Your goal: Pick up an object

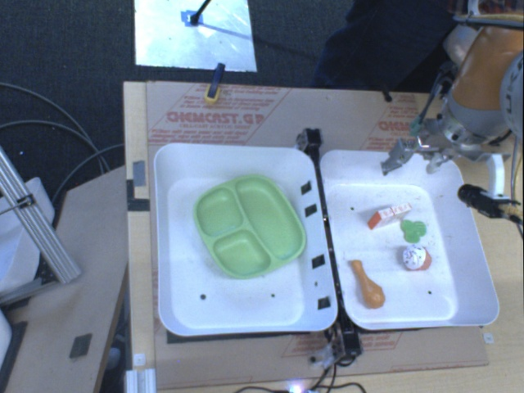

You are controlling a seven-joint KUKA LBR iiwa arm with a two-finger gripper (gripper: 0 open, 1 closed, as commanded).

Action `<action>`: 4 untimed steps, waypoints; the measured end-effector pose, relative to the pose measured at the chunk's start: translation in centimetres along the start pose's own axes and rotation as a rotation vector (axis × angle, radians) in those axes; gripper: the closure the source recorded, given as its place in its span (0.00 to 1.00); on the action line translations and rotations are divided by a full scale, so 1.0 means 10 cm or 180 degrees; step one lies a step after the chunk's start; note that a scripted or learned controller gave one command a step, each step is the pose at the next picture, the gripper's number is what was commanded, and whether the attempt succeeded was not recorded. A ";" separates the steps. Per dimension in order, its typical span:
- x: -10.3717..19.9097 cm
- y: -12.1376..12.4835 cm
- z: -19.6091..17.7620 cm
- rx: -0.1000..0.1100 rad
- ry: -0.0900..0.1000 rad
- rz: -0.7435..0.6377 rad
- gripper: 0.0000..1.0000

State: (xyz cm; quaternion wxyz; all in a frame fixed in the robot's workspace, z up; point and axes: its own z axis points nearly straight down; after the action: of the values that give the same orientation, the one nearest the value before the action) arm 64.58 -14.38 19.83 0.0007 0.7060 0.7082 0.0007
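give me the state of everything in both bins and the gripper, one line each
green divided plate: flat, upright, in the left bin
orange-and-white box: lying flat, right bin
green toy: lying loose
white ball: lying loose
orange drumstick: on its side
gripper: above the right bin's far edge, holding nothing

Two white bins (237,158) sit side by side: one green divided plate (249,224) in the left, four small objects (391,215) in the right.

A green divided plate (250,226) lies in the left bin (176,301).
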 end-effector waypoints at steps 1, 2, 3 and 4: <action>0.15 0.14 1.19 0.0011 0.0003 -0.0009 0.00; 0.32 -0.35 1.14 0.0014 0.0004 0.0008 0.00; 0.31 -0.31 1.02 -0.0009 -0.0003 0.0004 1.00; 0.77 -1.31 0.09 0.0004 0.0010 -0.0005 1.00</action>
State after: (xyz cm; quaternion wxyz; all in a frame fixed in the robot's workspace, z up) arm 51.46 -6.69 18.91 -0.0010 0.7054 0.7088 0.0014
